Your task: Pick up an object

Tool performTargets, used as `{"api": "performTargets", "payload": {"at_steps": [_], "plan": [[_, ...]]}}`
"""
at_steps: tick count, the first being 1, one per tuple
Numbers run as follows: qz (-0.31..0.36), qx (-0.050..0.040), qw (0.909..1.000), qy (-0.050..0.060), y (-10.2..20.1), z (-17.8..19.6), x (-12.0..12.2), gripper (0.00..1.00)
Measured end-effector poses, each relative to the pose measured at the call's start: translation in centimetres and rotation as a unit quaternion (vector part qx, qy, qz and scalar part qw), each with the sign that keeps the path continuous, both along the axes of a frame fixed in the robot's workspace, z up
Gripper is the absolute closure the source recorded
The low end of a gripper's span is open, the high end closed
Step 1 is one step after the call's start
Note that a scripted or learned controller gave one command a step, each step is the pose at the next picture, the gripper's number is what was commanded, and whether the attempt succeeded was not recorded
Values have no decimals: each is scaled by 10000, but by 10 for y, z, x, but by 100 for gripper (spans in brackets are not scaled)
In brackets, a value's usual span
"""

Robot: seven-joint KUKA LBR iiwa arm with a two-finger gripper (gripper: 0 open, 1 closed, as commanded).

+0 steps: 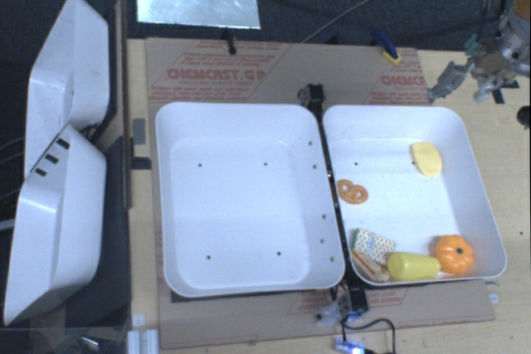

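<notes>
**Pincer parked off the bins, nothing in its grip**

The pincer (471, 80) hangs over the table's far right corner, just outside the far right corner of the right bin (477, 147). Its two grey fingers stand spread apart, with no object between them.

All the objects lie in the right bin. A pale yellow slice (427, 159) rests toward the bin's far right side. A small brown pretzel (352, 193) lies near the bin's left wall, about midway along it. Along the near edge sits a cluster: a patterned packet (374, 244) and a sandwich-like piece (365, 264) in the near left corner, touching each other; a yellow lemon-shaped object (412, 265) just to their right, touching them; and an orange pumpkin (454, 254) in the near right corner, right beside the yellow object.

The left bin (172, 178) sits side by side with the right one on a sheet of brown cardboard (249, 70) that covers the table.
</notes>
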State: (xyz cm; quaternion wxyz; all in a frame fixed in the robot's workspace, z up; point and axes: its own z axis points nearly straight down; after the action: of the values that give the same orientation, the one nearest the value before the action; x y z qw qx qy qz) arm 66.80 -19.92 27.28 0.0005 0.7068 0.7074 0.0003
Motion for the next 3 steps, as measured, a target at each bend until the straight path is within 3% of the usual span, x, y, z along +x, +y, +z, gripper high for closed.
{"api": "performTargets", "payload": {"at_steps": [1, 2, 3], "plan": [[0, 0, 10000, 0, 0, 0, 0, 0], [-4, 9, 10000, 35, 7, -89, -28, 0], [12, -2, 10000, -29, 47, -26, -65, 0]]}}
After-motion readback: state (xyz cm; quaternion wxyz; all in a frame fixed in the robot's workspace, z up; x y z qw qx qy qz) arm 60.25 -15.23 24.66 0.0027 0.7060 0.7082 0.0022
